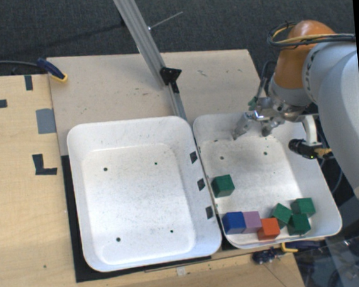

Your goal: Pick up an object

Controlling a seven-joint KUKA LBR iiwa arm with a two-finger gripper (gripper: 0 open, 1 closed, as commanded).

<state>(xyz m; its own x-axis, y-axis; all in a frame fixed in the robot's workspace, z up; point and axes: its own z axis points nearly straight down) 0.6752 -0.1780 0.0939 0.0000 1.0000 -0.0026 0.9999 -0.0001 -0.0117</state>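
We see 2 shallow white plastic bins; the right bin (pixel 309 178) is our landmark. Inside it, 1 green cube (pixel 222 185) sits mid-left, with 6 more blocks along its near edge. The gripper (pixel 252 128) hovers over its far end, fingers spread, holding nothing.

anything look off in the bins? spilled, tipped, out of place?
Nothing stands out. All blocks sit inside the right bin: one green cube alone mid-bin, the rest clustered along the near edge, including a blue cube, purple block and orange block. The gripper hovers over that bin's far end, away from them.
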